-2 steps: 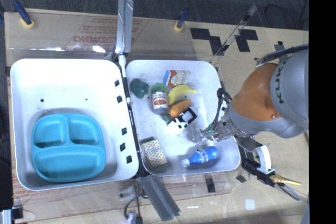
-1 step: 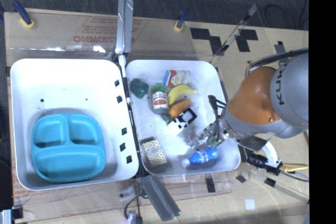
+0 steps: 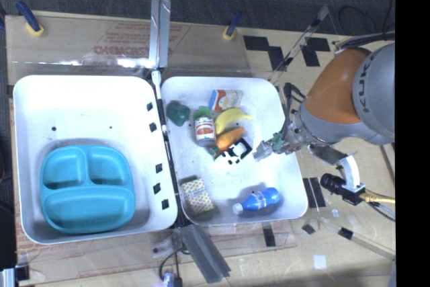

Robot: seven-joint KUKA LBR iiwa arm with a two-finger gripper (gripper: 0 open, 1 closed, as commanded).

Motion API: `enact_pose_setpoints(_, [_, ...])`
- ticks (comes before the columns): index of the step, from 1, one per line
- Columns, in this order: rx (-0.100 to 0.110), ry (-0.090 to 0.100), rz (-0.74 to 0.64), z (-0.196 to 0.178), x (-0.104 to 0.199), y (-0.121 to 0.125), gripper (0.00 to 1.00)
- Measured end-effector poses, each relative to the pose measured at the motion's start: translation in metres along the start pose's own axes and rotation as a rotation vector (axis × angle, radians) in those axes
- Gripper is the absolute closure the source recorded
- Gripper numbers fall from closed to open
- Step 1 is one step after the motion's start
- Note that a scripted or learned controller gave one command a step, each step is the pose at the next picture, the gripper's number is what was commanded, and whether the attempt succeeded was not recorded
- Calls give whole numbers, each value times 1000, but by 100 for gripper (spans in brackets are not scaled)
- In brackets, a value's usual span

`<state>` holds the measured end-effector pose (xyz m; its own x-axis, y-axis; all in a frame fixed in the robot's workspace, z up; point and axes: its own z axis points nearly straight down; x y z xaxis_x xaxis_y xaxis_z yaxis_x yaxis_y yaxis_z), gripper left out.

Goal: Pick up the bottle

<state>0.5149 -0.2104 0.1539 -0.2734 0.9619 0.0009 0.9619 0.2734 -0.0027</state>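
In the right bin (image 3: 285,111), the bottle (image 3: 259,201) lies below the tool (image 3: 269,146), grip unclear.

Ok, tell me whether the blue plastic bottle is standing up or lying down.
Lying down. The blue plastic bottle rests on its side on the floor of the right white bin, white cap pointing toward the left bin.

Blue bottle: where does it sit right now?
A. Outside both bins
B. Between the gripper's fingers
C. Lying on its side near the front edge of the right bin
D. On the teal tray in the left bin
C. The blue bottle lies on its side near the front of the right bin, apart from the gripper.
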Motion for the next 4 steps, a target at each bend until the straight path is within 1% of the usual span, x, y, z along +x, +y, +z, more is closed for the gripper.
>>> enact_pose_setpoints(1, [0, 0, 0, 0, 0, 0, 0])
enact_pose_setpoints(2, [-1, 1, -416, 64, 10, -36, 0])
enact_pose_setpoints(3, [0, 2, -422, 55, 10, -36, 100])
enact_pose_setpoints(4, [2, 4, -427, 48, 10, -35, 100])
